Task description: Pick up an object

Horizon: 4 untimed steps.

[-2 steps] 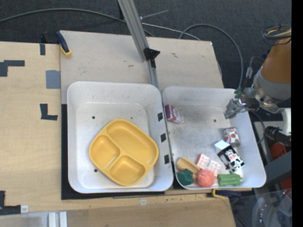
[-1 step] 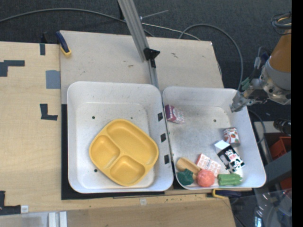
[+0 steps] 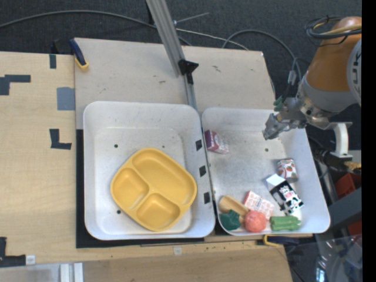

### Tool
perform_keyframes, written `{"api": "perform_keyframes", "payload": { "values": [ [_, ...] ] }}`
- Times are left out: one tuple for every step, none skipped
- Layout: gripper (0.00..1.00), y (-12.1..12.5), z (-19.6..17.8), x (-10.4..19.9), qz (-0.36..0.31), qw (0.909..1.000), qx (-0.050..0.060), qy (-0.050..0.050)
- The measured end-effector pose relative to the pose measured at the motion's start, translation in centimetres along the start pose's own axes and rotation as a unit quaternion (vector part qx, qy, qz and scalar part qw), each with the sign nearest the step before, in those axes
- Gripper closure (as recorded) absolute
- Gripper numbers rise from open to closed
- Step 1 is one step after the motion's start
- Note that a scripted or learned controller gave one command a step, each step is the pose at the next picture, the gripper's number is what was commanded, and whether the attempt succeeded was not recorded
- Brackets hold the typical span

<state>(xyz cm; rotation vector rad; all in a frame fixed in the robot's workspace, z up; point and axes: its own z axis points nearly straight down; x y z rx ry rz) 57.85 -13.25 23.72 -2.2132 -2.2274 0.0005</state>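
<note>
The left bin (image 3: 94, 157) holds a yellow tray (image 3: 154, 188). The right bin (image 3: 235, 157) holds a pink packet (image 3: 216, 141) near its left wall and a cluster of small toys (image 3: 264, 207) at its near right corner. The gripper (image 3: 271, 129) hangs over the right bin's far right part, well apart from the toys, with nothing visible between its fingers; open or closed cannot be determined.

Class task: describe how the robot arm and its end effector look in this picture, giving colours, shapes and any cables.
The arm is bulky and rounded, orange above a grey wrist section. Thin dark cables loop over its top. The end effector is a small, dark grey metallic piece that narrows toward its tip.
</note>
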Motion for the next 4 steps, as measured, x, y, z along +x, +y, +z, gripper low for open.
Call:
{"api": "perform_keyframes", "payload": {
  "values": [
    [1.0,0.6,-0.6,4.8,0.0,1.0,-0.001,0.0],
    [1.0,0.6,-1.1,10.6,-0.001,1.0,-0.001,0.001],
    [1.0,1.5,0.4,16.3,0.0,1.0,0.001,0.0],
    [1.0,2.8,1.3,21.5,0.0,1.0,0.0,0.0]
  ]
}}
